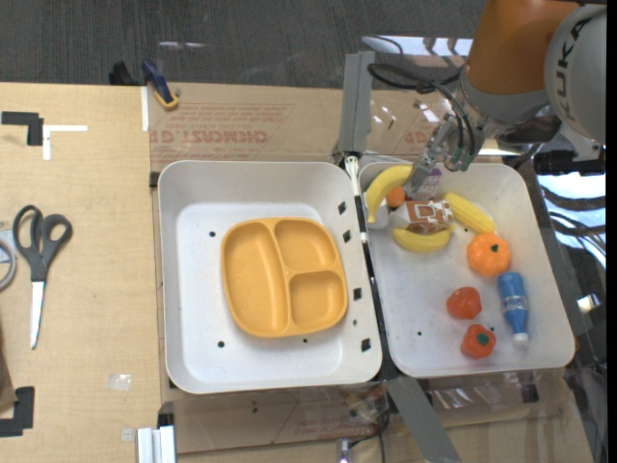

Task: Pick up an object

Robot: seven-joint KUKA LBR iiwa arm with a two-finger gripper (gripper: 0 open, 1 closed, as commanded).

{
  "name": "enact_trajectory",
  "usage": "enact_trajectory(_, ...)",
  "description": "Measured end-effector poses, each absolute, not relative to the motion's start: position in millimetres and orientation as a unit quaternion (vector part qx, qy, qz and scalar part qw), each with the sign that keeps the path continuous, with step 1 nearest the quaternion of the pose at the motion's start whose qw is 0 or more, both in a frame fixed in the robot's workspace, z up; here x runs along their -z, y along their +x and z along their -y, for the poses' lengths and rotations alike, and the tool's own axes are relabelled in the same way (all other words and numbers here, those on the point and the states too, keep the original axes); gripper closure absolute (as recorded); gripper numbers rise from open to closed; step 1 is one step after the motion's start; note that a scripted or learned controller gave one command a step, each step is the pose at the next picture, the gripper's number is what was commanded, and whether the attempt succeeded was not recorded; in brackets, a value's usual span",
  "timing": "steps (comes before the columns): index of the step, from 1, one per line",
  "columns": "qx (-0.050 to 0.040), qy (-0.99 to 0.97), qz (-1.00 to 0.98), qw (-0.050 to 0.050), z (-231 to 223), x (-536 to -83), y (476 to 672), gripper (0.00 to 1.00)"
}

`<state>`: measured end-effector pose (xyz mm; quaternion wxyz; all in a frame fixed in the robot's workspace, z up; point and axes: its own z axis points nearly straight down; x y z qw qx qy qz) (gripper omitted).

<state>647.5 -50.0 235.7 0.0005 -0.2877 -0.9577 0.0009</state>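
Apparently the pick had not yet been made. The arm's two-finger claw (425, 178) hung low over the far left part of the right-hand shallow white bin (540, 258), right above a cluster of a curved yellow toy banana (384, 183), a small brown-and-white packet (426, 214) and a second yellow banana-like piece (469, 212). Whether the claw was spread or clenched could not be told, and nothing was visibly between its tips. Every object lay on the bin floor: a round orange toy fruit (489, 256), two small red fruits (464, 303), a blue bottle (514, 304). Closing and lifting were, by my reading, still to be done.
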Motion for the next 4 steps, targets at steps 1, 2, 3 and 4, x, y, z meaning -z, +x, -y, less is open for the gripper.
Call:
enact_trajectory(1, -0.0010, -0.315, 0.949, 0.000, 60.6, -295.8, 642.2, 1.00)
enact_trajectory(2, -0.0025, -0.313, 0.950, 0.001, 60.3, -301.7, 643.4, 1.00)
enact_trajectory(3, -0.0041, -0.312, 0.950, 0.002, 60.0, -307.5, 644.7, 1.00)
enact_trajectory(4, -0.0013, -0.320, 0.947, 0.000, 63.8, -327.4, 650.7, 1.00)
